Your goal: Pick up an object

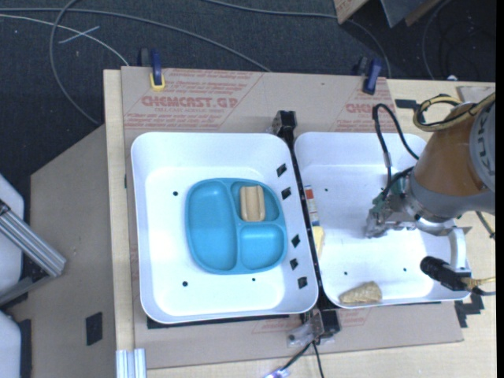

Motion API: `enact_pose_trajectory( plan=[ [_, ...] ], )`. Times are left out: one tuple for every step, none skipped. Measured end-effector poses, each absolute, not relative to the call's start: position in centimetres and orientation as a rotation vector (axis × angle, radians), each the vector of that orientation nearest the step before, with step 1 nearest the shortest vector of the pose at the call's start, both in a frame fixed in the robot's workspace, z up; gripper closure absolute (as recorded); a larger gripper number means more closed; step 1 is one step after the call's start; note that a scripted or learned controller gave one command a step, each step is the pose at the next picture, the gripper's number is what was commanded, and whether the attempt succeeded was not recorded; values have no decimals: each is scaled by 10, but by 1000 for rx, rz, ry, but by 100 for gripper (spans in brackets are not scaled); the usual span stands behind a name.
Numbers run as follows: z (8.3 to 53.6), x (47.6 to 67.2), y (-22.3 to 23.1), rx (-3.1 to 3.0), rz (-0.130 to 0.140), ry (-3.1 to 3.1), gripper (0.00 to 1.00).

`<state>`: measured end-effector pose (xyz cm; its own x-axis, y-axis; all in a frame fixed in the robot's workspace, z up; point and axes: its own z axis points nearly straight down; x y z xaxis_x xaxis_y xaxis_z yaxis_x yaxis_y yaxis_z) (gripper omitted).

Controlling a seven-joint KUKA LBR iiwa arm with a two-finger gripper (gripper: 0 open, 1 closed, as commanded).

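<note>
Tan wedge (361,293) lying crosswise (right bin (346,156)), tip pointing left

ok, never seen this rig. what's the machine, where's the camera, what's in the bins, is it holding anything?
It is one robot arm, grey with an orange band, reaching in from the right. One fixed camera looks down at a slant on a bench with two shallow white bins. The left bin holds a blue divided plate with a tan block in its upper right compartment. The gripper is low over the right bin. A tan, bread-like piece lies apart from it near that bin's front edge, and small items sit by the divider. Nothing can be seen in its grasp.
</note>
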<state>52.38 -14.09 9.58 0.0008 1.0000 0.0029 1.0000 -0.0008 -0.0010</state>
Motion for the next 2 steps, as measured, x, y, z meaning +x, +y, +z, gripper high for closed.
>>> enact_pose_trajectory(
  plan=[
    [148, 525, -130, -2222, -5, -2226, 100],
    [192, 525, -129, -2223, -5, -2226, 100]
  ],
)
